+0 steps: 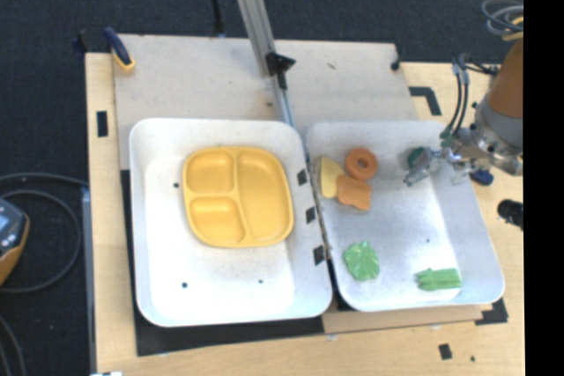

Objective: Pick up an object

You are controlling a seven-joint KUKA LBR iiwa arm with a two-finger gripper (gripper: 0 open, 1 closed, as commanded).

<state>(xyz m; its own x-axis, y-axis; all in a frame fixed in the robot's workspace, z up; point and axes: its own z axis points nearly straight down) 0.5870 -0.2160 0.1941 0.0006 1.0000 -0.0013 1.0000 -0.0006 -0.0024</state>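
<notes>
In the camera view, the bench (203, 75) carries two bins: the left bin (159, 277) holds a yellow tray (238, 195), and the right bin (463, 224) holds the loose pieces. The arm (507, 92) comes in at 3 o'clock, and its gripper (427, 161) hangs over the right bin's upper part, toward 1 o'clock of that bin; whether it is open or closed I cannot tell, and nothing shows gripped in it. The candidates lie apart from it: an orange ring (360, 163) at about 9 o'clock of the gripper, touching a tan piece (353, 194) and just beside a yellow wedge (329, 178), then a green blob (361, 261) and a green bar (438, 279) near the bin's 6 o'clock edge. The likely trouble, as I judge it, is a descent onto bare floor between pieces, or a nudge at the crowded cluster that pushes the ring aside; the flat bar near the wall may slip too.
</notes>
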